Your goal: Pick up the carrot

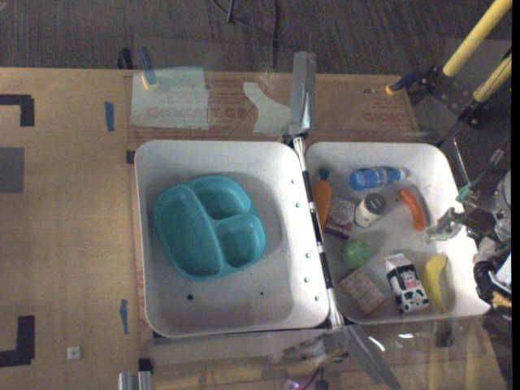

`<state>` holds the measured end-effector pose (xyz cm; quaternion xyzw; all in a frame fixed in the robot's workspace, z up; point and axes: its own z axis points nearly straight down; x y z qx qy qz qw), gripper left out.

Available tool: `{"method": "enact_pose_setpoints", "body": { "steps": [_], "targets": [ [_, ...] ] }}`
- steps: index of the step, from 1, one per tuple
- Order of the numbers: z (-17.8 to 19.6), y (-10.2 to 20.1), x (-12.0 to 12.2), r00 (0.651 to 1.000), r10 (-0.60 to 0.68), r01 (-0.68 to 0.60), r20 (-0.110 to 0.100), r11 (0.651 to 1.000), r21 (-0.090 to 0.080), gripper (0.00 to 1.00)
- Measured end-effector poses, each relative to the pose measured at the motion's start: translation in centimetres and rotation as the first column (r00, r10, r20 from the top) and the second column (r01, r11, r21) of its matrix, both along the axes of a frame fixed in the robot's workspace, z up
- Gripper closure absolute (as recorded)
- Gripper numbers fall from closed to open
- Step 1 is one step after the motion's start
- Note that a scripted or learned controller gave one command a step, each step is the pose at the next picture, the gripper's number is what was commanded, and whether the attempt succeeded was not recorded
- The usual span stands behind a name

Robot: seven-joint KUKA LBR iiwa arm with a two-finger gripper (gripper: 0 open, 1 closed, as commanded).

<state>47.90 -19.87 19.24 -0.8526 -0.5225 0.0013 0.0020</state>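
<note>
Carrot not yet picked; my arm is at the right rim of the right bin.

From here I judge the task barely begun: the carrot (322,201) lies untouched along the left wall of the right bin (457,304), just beside the divider, with a small packet (340,216) next to it. My gripper (452,222) sits over at the bin's right edge, well apart from the carrot, near an orange hot-dog-like toy (413,208) and a banana (437,281). I cannot tell how it is set, and I see nothing held in it. Everything is left: crossing the bin, descending, gripping, lifting.
</note>
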Motion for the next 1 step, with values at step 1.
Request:
{"method": "enact_pose_setpoints", "body": {
  "steps": [1],
  "targets": [
    [-8.22,-0.47,-0.03,0.992,-0.127,0.127,0.000,0.992,0.000,0.00]
  ]
}}
